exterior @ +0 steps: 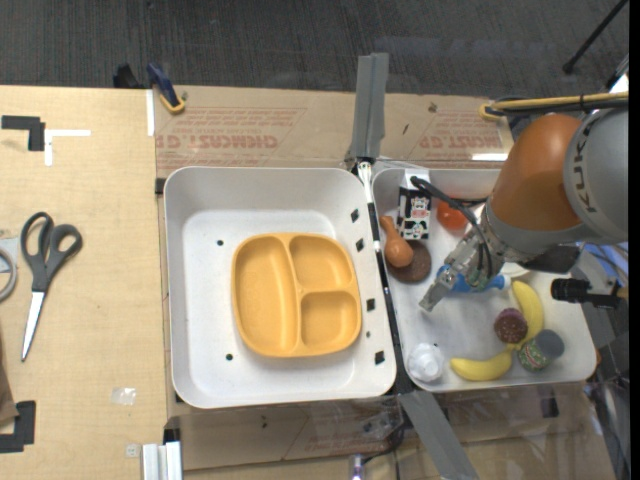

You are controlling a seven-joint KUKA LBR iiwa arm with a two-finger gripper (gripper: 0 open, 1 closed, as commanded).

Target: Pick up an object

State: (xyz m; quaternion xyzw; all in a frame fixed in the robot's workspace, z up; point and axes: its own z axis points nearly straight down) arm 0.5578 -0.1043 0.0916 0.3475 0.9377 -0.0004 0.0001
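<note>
My gripper hangs low in the right bin, near its middle, reaching down and to the left from the orange-banded wrist. A small blue object lies right against the gripper's side; whether it is held I cannot tell. Close by on the left are a brown wooden piece and a black-and-white cow-print carton. A red item sits partly under the arm. A yellow banana curves along the bin's front right, beside a dark red round thing and a grey-green round thing.
A white cup stands at the right bin's front left corner. The left bin holds a yellow divided plate. Scissors lie on the bench far left. Cardboard lies behind the bins.
</note>
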